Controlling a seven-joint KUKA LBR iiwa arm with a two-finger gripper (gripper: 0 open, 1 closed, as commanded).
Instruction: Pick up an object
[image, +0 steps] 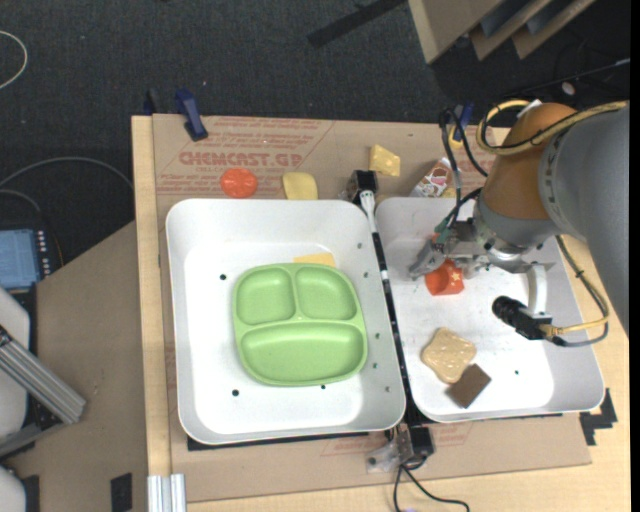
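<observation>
I'm watching the grey arm (590, 170) reaching in from the right, its orange band (515, 175) sitting just above the wrist. The wrist is pointing down and leftward, and the gripper (440, 262) is hanging low at its end. I'm not making out from here how its tip is set.

I am working in a robotics lab: my counter (160, 300) is sitting on dark carpet (70, 90), carrying two white bins (190, 330), with loose cables (20, 50) trailing and aluminium framing (40, 385) standing at the left.
</observation>
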